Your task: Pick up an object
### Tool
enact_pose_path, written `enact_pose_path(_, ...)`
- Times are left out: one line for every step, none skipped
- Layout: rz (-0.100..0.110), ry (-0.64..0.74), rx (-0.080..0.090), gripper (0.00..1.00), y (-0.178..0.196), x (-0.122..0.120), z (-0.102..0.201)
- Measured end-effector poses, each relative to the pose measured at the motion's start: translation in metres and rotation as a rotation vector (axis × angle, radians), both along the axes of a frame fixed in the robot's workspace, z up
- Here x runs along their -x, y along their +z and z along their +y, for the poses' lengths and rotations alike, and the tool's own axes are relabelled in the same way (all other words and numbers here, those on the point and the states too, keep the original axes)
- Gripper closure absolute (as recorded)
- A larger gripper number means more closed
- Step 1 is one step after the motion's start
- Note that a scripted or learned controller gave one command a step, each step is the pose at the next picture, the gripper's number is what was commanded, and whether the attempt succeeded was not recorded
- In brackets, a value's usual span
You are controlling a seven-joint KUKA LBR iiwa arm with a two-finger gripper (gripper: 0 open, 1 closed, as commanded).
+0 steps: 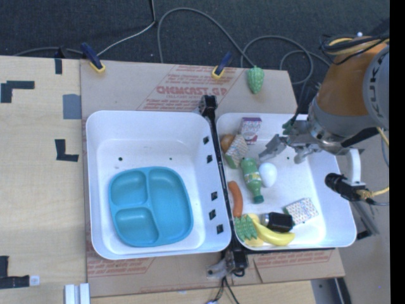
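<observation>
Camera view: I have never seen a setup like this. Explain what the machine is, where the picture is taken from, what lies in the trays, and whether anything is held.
The picture comes from one fixed camera above the bench, looking down at a slant. The grey and orange machine at the right is a robot arm; its pincer hangs open over the right bin, holding nothing. That bin holds small items: a white egg, a green bottle, a banana, a carrot, and a small carton. The left bin holds a blue divided plate. A green toy lies outside on the cardboard.
</observation>
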State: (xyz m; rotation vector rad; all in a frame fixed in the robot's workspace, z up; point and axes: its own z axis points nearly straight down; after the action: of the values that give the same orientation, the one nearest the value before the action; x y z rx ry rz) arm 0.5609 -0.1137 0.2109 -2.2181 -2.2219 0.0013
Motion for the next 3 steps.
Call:
enact_pose_path(-0.006,-0.004,0.006,0.00,-0.124,0.029,0.014)
enact_pose_path(-0.008,-0.002,0.005,0.00,-0.124,-0.030,0.014)
enact_pose_path(-0.006,-0.001,0.004,1.00,-0.115,-0.030,0.014)
